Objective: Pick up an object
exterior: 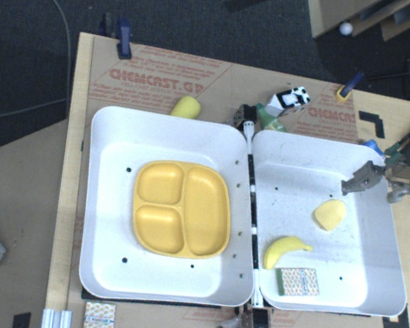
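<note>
Banana (285, 250) lies between yellow lump (329, 215) and patterned packet (298, 282).

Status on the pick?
Gripper over right bin far edge, nothing held. Banana, yellow piece, packet lie loose. Nothing in the way.

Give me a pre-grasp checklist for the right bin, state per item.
1. Targets in right bin: banana, pale yellow piece, small patterned packet. Ok.
2. Targets apart from each other: yellow piece lies alone, ok; banana and packet lie close, touching or not, cannot tell.
3. Pincer over right bin, near its upper right, holding nothing. Ok.
4. Pincer aligned above a target: not ok; the yellow piece is nearest, below and left of it.
5. Pincer height over bin floor: cannot tell.
6. Yellow tray sits in left bin, away from the path. Ok.
</note>
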You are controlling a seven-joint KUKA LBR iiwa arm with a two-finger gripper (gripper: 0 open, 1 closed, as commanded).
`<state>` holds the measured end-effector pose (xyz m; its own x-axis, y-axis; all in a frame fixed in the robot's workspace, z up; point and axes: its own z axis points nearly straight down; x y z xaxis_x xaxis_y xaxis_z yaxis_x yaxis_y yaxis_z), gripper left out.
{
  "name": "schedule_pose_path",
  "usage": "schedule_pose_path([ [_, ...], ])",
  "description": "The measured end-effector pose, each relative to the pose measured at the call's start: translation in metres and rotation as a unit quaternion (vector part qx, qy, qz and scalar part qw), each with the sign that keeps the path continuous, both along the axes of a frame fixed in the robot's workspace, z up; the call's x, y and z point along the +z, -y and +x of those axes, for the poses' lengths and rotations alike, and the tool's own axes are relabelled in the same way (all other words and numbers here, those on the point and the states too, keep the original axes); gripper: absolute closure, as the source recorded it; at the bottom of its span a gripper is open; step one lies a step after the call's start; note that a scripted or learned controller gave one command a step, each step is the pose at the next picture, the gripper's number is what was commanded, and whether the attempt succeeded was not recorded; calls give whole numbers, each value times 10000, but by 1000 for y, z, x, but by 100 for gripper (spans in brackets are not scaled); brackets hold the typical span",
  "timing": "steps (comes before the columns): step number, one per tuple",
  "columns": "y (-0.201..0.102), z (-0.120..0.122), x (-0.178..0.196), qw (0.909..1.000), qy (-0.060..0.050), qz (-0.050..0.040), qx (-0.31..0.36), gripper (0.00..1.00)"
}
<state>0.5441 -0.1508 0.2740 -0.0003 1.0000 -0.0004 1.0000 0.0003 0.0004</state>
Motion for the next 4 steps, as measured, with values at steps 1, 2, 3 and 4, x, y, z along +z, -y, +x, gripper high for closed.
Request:
schedule_pose_path([
  [1, 53, 28, -187, 10000, -5, 1, -5, 0],
  [2, 53, 29, -176, 10000, 10, -4, -8, 100],
  [3, 53, 29, -177, 10000, 8, -2, -6, 0],
  [4, -43, 36, -190, 10000, -12, 14, 9, 0],
])
